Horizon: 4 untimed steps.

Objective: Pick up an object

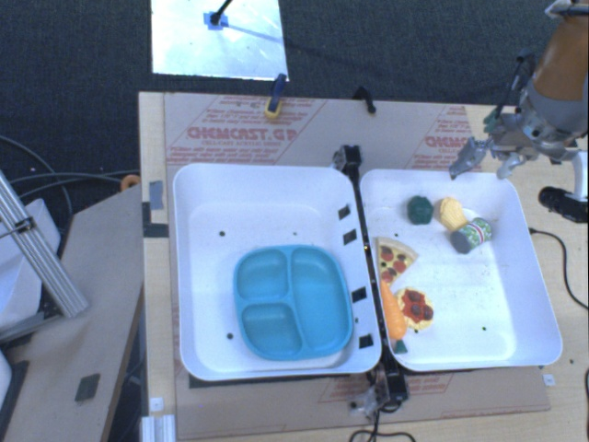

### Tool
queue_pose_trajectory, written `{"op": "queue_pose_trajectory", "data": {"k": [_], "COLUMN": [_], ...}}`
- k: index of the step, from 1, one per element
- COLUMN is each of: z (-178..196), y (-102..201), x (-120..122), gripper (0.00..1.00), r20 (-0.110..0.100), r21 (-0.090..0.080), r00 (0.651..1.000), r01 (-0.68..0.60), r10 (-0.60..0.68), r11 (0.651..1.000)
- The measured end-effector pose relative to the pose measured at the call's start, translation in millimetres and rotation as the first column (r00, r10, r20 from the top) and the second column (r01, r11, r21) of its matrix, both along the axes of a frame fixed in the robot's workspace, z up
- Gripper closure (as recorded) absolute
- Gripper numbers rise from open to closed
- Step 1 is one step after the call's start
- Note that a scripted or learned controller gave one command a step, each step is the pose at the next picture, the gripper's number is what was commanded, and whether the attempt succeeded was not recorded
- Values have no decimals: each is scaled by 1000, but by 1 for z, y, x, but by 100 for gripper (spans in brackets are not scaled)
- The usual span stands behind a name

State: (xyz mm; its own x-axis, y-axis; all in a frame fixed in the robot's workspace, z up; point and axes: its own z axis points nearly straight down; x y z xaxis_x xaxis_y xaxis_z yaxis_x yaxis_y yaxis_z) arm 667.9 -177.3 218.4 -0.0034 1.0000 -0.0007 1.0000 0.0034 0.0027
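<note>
My gripper (pixel 484 163) hangs over the far rim of the right bin (pixel 515 311), open, with nothing between its two fingers. Just in front of it, in that bin, lie a dark green round piece (pixel 420 210), a yellow piece (pixel 451 213) and a small tipped can (pixel 471 235). Nearer the bin's left wall sit two pizza slices (pixel 394 261) (pixel 416 308) and an orange carrot (pixel 392 315). The grey arm with its orange band (pixel 561 63) comes in from the upper right.
The left bin (pixel 212 201) holds a blue divided tray (pixel 293 300). A black clamp strip (pixel 364 247) runs between the bins. A shiny metal sheet (pixel 219 24) lies beyond the bench, and cables trail at the right.
</note>
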Motion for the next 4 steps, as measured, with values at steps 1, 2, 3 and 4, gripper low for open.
{"op": "queue_pose_trajectory", "data": {"k": [1, 2, 3, 4], "z": [-138, -118, -31, -1], "y": [37, 34, 72, 143], "x": [-2, 2, -29, -66], "gripper": [0, 100, 100, 100], "r20": [-10, 4, 6, -1], "r21": [4, -1, 1, 4], "r00": [1000, 1000, 1000, 1000], "r01": [-4, -4, -5, -7], "r10": [4, 4, 5, 7], "r11": [1000, 1000, 1000, 1000]}}
